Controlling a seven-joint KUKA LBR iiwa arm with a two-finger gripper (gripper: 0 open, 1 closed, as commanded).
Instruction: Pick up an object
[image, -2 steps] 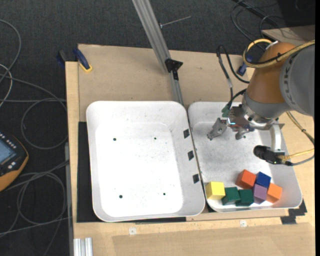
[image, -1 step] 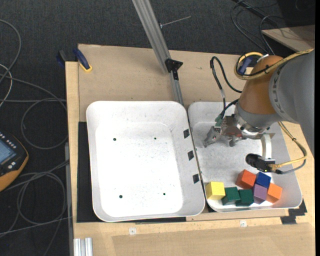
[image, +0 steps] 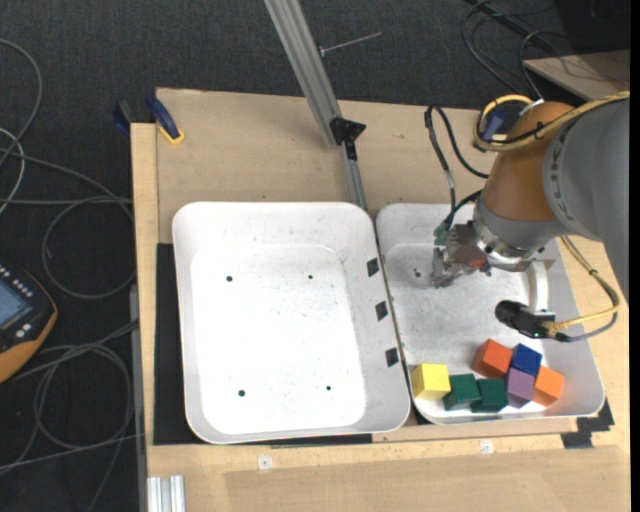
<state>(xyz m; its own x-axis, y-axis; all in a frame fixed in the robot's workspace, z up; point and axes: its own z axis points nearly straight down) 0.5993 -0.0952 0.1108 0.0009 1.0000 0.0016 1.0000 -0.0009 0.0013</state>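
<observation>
hand (image: 443, 272) sits over the right bin (image: 420, 225) – can't tell its grip – blocks (image: 490, 378) well apart, clustered in a row along the near wall

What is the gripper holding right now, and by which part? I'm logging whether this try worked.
Nothing shows in the gripper; it hangs over bare floor of the right bin, apart from the blocks at the near edge.
</observation>
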